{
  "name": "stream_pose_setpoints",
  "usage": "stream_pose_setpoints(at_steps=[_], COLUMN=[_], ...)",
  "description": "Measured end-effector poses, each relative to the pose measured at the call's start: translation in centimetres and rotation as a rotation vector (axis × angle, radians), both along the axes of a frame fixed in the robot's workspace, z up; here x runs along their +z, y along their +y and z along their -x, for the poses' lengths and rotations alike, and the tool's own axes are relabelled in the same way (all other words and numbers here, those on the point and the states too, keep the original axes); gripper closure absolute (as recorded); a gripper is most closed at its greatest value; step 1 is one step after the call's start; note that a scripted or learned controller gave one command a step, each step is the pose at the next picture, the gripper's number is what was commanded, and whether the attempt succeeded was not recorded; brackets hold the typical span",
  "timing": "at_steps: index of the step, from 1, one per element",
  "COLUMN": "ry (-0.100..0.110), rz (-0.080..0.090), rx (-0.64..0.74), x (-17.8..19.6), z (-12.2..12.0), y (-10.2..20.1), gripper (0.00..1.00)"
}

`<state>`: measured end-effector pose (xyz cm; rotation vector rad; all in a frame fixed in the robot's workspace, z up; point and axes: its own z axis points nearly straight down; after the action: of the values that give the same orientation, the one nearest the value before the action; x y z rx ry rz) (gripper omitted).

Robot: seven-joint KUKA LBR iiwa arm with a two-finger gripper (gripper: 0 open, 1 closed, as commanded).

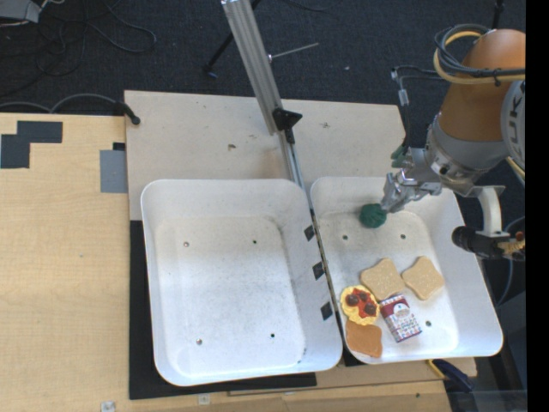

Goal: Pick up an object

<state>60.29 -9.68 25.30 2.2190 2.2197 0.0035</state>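
Now, pincer: the gripper (pixel 396 197) hangs low over the far end of the right bin (pixel 480 316), on the grey arm with the orange band.

Pincer state: I cannot tell.

Nearest thing: a small round green ball (pixel 372 216). It sits just beside the tip of the pincer, a little to the camera's left and toward the near side. It looks very close, maybe touching, but I cannot tell for sure.

Shape of the ball: round, so it has no long side. The pincer can come at it from any way.

What the next move needs: I think the pincer must slide a tiny bit toward the ball and get around it before closing.

Other things: two slices of toast (pixel 403 277), a small red box (pixel 400 318), a round toy pizza (pixel 358 303) and an orange-brown piece (pixel 364 341) lie well apart from the pincer, toward the near end of the same bin.

Left bin (pixel 171 213): far from the pincer, across the middle edge.
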Motion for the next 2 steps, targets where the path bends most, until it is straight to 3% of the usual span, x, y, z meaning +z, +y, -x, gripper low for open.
stream_pose_setpoints(at_steps=[2], ry=[0.005], rz=[-0.002], rx=[0.003], x=[-0.6], z=[-1.7], y=[8.8], gripper=[1.0])
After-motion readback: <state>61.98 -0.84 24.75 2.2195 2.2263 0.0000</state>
